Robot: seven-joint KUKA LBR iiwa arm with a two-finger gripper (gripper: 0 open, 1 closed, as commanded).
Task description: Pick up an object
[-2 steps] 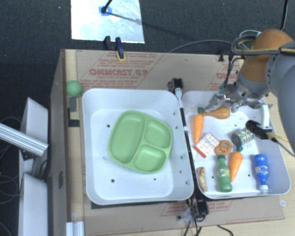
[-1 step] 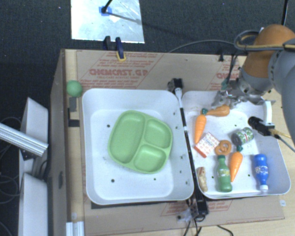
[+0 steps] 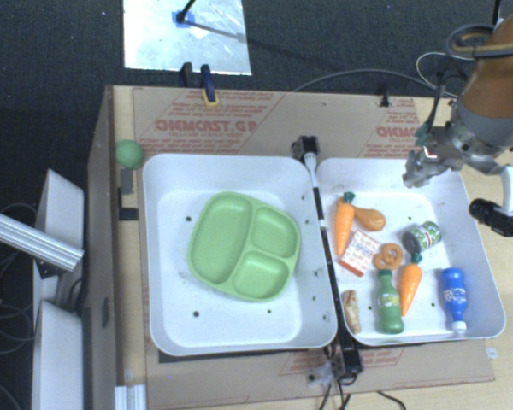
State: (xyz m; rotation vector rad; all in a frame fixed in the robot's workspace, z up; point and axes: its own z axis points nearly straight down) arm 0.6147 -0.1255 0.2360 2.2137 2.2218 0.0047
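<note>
The right bin [image 3: 479,267] holds several toy foods. A long carrot [image 3: 344,225] lies beside a brown bread roll [image 3: 370,219]. Below them are a red and white packet [image 3: 359,253], a pretzel [image 3: 389,256] and a short carrot [image 3: 409,285]. A green bottle [image 3: 389,302] and a blue bottle [image 3: 453,297] lie near the front. A dark can [image 3: 423,237] lies right of centre. My gripper [image 3: 414,175] hangs over the bin's far right part, above and apart from the can. Nothing shows in its grasp.
The left bin [image 3: 171,229] holds a green divided plate [image 3: 244,246]. A beige item [image 3: 351,307] lies by the divider at the front of the right bin. A green ball [image 3: 128,153] sits on the bench at the far left. A black bracket [image 3: 493,215] sticks in from the right.
</note>
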